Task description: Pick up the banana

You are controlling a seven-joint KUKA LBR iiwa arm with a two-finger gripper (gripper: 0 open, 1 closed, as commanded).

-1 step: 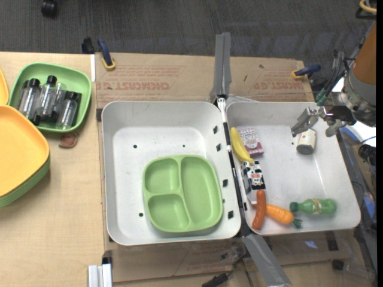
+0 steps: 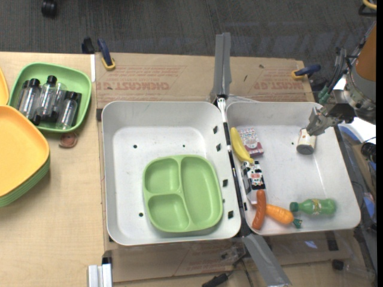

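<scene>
1. Two white bins are seen on the table [image 2: 149, 76], side by side: the left bin [image 2: 119, 160] and the right bin [image 2: 335, 178].
2. A green divided tray [image 2: 182, 193] is placed in the left bin.
3. The banana [image 2: 240, 144] is laid in the right bin, close to its left wall, with a small pink packet [image 2: 250, 139] just beside it.
4. A carrot [image 2: 280, 213], a reddish sausage [image 2: 258, 209] and a green bottle [image 2: 314, 207] are found near the front of the same bin.
5. The fingers [image 2: 314, 124] are held over the upper right part of this bin, well apart from the banana, near a small white cylinder [image 2: 306, 143]; whether they are wide or narrow cannot be told.
</scene>
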